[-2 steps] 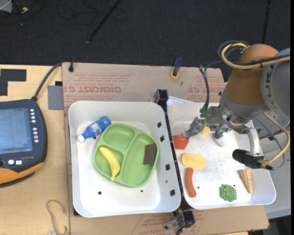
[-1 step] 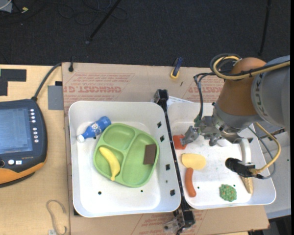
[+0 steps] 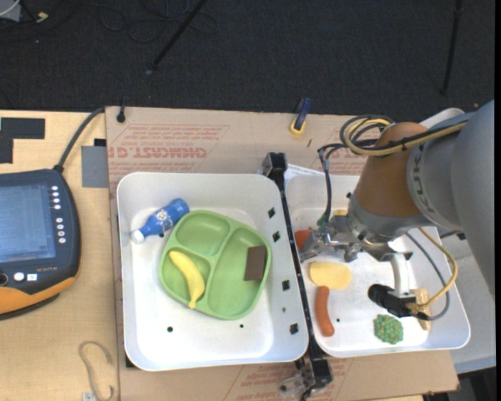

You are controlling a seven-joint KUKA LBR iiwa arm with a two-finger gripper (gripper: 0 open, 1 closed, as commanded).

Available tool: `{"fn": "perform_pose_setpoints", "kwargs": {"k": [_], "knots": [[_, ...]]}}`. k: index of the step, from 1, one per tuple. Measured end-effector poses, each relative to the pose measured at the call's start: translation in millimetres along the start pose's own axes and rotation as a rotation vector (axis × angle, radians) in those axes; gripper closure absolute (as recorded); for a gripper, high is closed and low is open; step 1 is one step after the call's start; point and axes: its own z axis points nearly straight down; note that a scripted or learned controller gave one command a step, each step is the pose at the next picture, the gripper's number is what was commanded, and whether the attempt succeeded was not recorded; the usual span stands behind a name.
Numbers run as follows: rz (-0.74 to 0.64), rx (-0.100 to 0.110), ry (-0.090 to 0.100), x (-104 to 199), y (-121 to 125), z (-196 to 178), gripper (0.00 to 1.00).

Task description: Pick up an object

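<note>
My gripper hangs low over the left part of the right bin, with the orange-banded wrist above it. Just in front of it lies a flat yellow piece. A small red-orange thing sits to its left by the divider, partly hidden by the gripper. Nearer the front lie an orange sausage and a green broccoli piece. I see nothing held by the gripper.
The left bin holds a green divided plate bearing a banana and a brown block. A blue and white bottle lies beside the plate. A tablet rests far left on the bench.
</note>
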Motion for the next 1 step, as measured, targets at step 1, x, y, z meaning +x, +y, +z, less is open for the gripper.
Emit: {"fn": "perform_pose_setpoints", "kwargs": {"k": [1], "knots": [[0.007, -0.002, 0.0, -2.2, 0.5, -13.0, 1.0]]}}
